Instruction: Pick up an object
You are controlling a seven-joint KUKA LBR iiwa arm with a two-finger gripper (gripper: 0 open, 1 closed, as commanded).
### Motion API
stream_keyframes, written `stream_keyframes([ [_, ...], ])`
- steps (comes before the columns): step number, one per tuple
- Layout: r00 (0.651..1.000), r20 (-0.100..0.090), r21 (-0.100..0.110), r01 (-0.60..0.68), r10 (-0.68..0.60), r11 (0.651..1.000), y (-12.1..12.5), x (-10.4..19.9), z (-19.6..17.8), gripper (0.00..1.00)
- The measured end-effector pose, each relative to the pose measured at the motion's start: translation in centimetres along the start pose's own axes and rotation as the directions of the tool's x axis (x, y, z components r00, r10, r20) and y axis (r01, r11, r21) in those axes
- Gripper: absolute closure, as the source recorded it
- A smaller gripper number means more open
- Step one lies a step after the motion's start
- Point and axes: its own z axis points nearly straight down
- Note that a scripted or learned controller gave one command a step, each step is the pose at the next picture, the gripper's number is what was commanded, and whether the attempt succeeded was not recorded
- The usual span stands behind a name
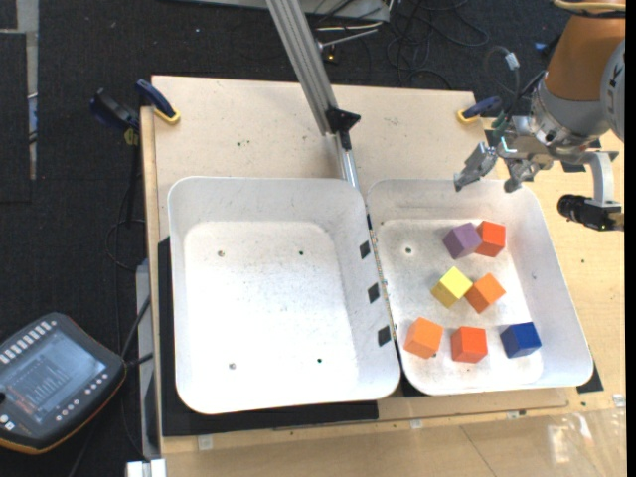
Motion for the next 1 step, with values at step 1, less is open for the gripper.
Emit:
stream_keyframes([
  [1, 1.0, 0.002, -0.004, 0.002, -0.002, 1.0, 0.1, 0.04, -0.32, 0.0],
])
